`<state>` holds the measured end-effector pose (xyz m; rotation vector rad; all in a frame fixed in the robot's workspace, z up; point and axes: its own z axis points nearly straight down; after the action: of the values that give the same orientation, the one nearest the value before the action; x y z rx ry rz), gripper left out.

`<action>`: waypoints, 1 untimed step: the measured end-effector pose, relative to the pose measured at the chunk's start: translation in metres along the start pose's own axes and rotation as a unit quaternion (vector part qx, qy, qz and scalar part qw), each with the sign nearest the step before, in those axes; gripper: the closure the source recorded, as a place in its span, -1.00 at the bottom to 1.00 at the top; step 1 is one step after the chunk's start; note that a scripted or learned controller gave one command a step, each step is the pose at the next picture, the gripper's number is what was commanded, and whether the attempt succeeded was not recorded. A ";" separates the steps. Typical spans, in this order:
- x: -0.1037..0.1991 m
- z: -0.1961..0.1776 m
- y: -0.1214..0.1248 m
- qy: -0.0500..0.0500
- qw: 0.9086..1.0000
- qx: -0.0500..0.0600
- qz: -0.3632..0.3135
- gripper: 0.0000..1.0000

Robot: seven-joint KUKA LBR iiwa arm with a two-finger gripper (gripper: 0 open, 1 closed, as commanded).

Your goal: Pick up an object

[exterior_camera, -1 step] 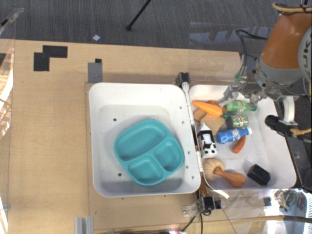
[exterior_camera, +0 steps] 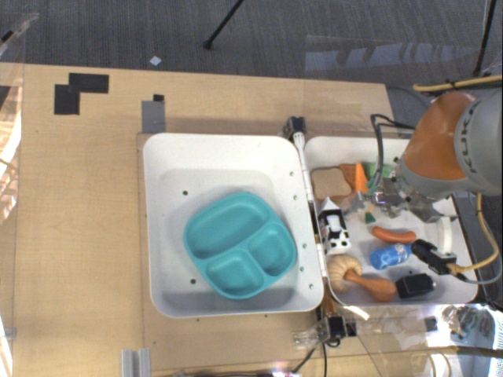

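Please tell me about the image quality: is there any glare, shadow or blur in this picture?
Camera view: sharp across both bins; the teal tray casts a soft shadow on the left bin; bright sunlight washes out the bench's left edge; the arm shades the right bin beneath it.

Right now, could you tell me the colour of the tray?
Teal tray, shown in the camera view.

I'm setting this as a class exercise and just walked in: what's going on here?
A grey and orange robot arm reaches in from the right over the right bin, which holds a jumble of small things: an orange carrot-like piece, a sausage, a blue object and a black-and-white cow toy. The left bin holds a teal divided plate. Nothing looks lifted yet; everything still lies in the bins.
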<state>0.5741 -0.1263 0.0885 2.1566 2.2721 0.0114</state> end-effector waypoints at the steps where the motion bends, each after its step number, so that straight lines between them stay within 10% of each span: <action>1: 0.003 -0.012 0.003 0.001 1.000 -0.003 -0.003 1.00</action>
<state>0.5770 -0.1229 0.1005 2.1484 2.2765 0.0188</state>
